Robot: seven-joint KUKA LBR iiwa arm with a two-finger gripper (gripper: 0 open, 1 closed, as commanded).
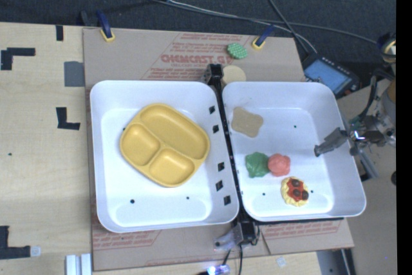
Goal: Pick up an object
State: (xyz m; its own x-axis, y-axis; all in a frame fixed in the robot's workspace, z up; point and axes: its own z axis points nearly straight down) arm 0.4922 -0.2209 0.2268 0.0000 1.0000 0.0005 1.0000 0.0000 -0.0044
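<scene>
Objects: four in the right bin (325,106): tan slab (247,122) upper left, green piece (256,164) touching pink ball (279,164) at centre, yellow piece with red spots (295,192) below them.
Gripper (328,143): at the right bin's right rim, mid-right of the frame, well apart from all four; whether it is clenched or released, cannot tell.
Left bin (103,158): holds a yellow divided tray (165,144), tilted.
Divider (225,138): black strip between the bins.
Upper board: green disc (237,49), above both bins.
</scene>
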